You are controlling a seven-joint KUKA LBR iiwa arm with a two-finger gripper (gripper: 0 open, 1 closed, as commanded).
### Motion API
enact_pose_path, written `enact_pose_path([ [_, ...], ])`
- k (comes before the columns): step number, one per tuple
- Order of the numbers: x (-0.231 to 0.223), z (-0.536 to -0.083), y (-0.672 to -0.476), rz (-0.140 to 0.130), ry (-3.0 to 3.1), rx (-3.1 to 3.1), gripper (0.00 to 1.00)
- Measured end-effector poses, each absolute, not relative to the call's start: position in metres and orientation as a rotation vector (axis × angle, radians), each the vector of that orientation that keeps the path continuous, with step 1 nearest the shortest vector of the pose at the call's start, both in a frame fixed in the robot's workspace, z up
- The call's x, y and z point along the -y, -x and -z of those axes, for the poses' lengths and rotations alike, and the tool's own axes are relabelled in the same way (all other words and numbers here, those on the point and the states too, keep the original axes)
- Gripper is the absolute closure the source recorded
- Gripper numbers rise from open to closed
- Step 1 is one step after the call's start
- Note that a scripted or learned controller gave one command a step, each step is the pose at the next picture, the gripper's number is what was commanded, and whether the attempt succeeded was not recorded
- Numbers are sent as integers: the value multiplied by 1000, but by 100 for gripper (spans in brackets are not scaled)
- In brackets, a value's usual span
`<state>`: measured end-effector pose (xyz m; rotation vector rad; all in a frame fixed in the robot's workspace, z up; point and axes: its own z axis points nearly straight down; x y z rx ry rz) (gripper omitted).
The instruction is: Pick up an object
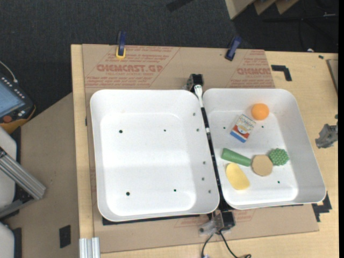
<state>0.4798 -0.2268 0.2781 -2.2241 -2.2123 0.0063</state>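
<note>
1. All six candidates for the pick lie in the right bin (pixel 307 144), which is the bin on the side the arm reaches in from. Any approach would therefore be short and would not need to cross the divider between the bins.
2. Whether the pincer is apart or together cannot be told from this view.
3. An orange ball (pixel 260 111) sits near the far wall, well apart from the rest. I judge it the least crowded target.
4. A small white carton (pixel 243 128) with blue and red print lies just in front of the ball, tilted on a diagonal.
5. A green cylinder (pixel 236 156) lies with its long axis roughly left to right, dipping slightly toward the right. Jaws would probably need to close across it, front to back.
6. A yellow lump (pixel 237 176) sits just in front of the cylinder, close to or touching it.
7. A tan disc (pixel 262 165) lies against the cylinder's right end, and a bumpy green ball (pixel 278 156) touches the disc's right side. This cluster looks likely to get jostled.
8. The left bin (pixel 94 144) holds nothing.
9. A small grey fitting (pixel 325 136) sits just outside the right bin's right wall. I cannot tell what it is.
</note>
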Motion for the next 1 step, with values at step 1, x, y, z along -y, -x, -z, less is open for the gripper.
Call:
enact_pose_path([
  [1,165,-346,-482,8,2219,2235,100],
])
